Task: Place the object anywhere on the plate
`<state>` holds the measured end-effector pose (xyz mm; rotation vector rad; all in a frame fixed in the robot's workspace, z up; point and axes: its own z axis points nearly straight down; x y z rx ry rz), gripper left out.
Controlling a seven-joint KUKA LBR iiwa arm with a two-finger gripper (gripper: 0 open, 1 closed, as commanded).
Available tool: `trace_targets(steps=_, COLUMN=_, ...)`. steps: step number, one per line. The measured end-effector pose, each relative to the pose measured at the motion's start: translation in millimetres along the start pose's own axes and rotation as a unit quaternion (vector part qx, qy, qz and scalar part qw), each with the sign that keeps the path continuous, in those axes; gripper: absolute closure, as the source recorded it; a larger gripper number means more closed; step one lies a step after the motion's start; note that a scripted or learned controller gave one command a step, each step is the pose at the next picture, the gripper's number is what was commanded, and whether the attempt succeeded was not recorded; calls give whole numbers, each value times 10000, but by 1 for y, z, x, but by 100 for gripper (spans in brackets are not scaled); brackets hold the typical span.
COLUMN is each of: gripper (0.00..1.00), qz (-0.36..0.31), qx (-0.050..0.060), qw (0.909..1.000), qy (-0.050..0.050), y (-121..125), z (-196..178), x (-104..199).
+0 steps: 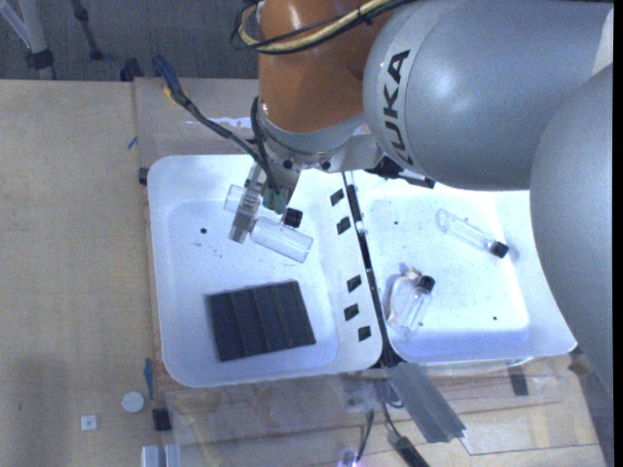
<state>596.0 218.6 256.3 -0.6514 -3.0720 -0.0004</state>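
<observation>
The grey arm [467,76] with its orange band is reaching in over the worktop [68,261] and covering the far part of the two white bins. The left bin [180,261] is holding the dark ribbed plate [261,320], which is lying flat toward its near edge. The right bin [506,300], just beside the plate's bin across the black divider, is carrying two clear vials with black caps [410,298] [471,233]. Beyond the plate, the gripper [251,212] is hanging low over the left bin, and a clear vial [277,236] is lying against its tip; I cannot tell how far the jaws are standing apart or whether they are gripping it.
</observation>
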Motion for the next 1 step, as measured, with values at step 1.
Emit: trace_targets(steps=1, gripper=100, qz=-430, qx=-19, qw=9991, qy=-29, y=25, z=-27, x=-41)
